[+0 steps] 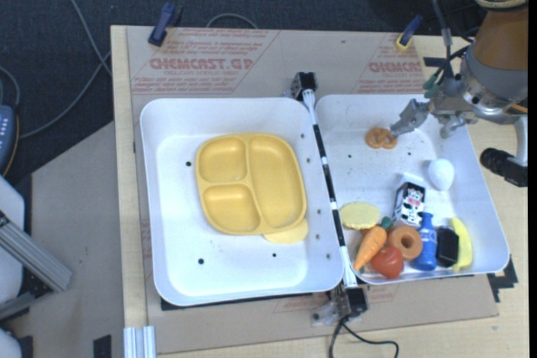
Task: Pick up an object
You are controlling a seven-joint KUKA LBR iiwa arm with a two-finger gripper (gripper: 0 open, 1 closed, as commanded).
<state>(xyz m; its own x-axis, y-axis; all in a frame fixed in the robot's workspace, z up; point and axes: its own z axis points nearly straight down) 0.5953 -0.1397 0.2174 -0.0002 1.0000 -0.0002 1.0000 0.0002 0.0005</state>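
Claw [411, 118] at upper part of right bin [495, 218], reached in from the right on grey arm [495, 54] with orange band. Finger state: cannot tell at this angle. Nothing seen held.

Just left of claw tip: small brown cookie-like piece [381, 137], flat on bin floor, close to claw; touching or apart not resolvable.

Below claw, apart from it: white egg [440, 173] near right bin's middle right.

Lower right bin, clustered: black-and-white cow-pattern carton [410, 202]; beside it a brown ring doughnut [406, 241]; blue bottle [425, 241] just right of doughnut; black item [447, 246] and yellow banana [461, 242] against right wall. Orange carrot [369, 247] tilted along divider side, red tomato [387, 262] touching its lower end. Yellow flat round piece [361, 215] above carrot.

Left bin [168, 205]: yellow three-compartment plate [250, 183] roughly centred, a yellow flat piece [287, 235] poking from under its lower right edge.

Both bins side by side on worktop [126, 138] covered with printed brown board; blue clamps [162, 23] at far edge.
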